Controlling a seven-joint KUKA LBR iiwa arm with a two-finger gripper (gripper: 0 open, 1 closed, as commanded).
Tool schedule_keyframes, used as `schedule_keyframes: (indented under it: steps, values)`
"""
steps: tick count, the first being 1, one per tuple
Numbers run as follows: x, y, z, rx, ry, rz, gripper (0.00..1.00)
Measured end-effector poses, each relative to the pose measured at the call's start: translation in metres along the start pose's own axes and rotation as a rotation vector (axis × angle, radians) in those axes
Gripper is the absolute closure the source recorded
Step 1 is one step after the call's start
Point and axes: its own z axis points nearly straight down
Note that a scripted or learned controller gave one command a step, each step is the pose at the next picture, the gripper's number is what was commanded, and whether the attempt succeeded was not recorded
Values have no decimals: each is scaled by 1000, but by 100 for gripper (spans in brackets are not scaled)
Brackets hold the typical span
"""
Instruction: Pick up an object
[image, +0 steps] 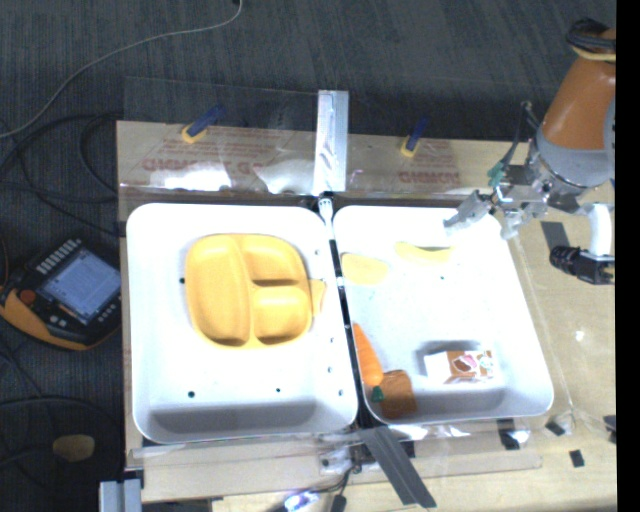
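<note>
Nearest the camera, in the right bin (520, 300), a toy carrot (366, 362) lies against the left wall beside a brown bread-like piece (398, 392); a small printed carton (462, 364) lies to their right, clear of both. Two flat yellow pieces (364, 268) and (422, 251) rest toward the far side. The left bin (150, 330) carries a yellow divided tray (248, 288). The gripper (492, 212) hovers over the right bin's far right corner, grasping nothing; whether its jaws are parted I cannot tell. The carton looks light and stiff, best pinched across its short sides. The carrot seems smooth, likely to roll, and crowded by the wall.
</note>
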Motion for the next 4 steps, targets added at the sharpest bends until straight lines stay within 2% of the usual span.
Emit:
schedule_keyframes:
  steps: [1,2,3,4]
  values:
    - [12,-12,-5,0,-4,-68,0]
    - [50,9,149,-4,-2,-138,0]
    - [21,39,154,25,8,-238,0]
    - [56,42,153,3,-6,85,0]
